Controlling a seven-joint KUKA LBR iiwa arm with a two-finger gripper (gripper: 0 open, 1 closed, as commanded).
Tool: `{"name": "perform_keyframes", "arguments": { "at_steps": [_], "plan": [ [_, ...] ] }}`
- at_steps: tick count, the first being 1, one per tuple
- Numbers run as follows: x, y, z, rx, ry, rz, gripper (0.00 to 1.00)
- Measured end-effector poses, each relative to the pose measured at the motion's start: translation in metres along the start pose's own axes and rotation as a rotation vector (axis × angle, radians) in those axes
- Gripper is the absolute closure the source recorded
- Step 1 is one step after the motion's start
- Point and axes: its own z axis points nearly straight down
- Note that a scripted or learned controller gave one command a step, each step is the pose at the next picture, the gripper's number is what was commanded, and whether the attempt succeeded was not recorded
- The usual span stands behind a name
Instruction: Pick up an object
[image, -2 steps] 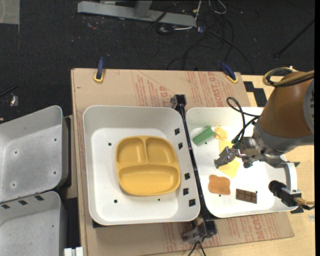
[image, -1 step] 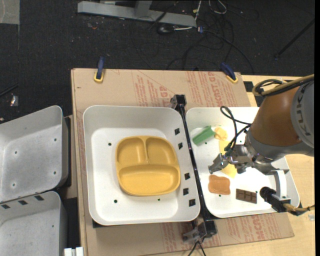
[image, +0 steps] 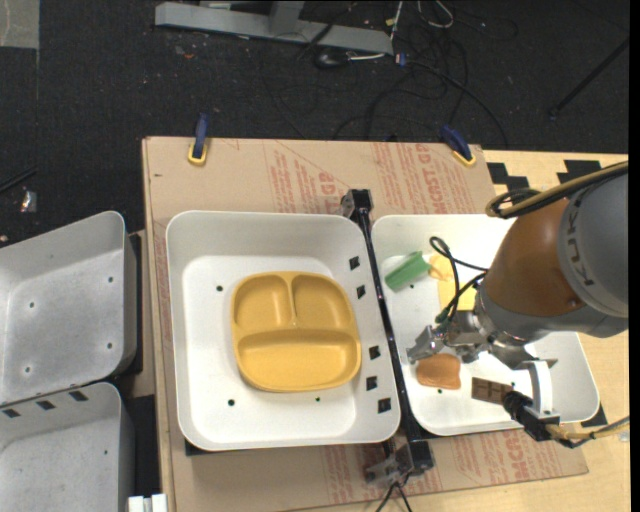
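My gripper (image: 437, 347) hangs low in the right bin (image: 575, 395), just above an orange-brown rounded object (image: 438, 373) that lies on the bin floor right under its metal tips. A green block (image: 405, 270) lies near the bin's back left, with a yellow piece (image: 441, 267) beside it. A small dark brown piece (image: 487, 391) lies toward the front of the bin. The arm's orange band and grey wrist cover the bin's middle and right.
The left bin (image: 200, 300) holds a yellow divided plate (image: 296, 331) with three compartments. A black divider with clips runs between the bins. A black cable loops over the right bin near the arm. Cardboard lies under both bins.
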Motion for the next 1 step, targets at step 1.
{"name": "perform_keyframes", "arguments": {
  "at_steps": [1],
  "plan": [
    [0.0004,0.0008,-0.0129,-0.003,0.000,0.001,1.00]
  ]
}}
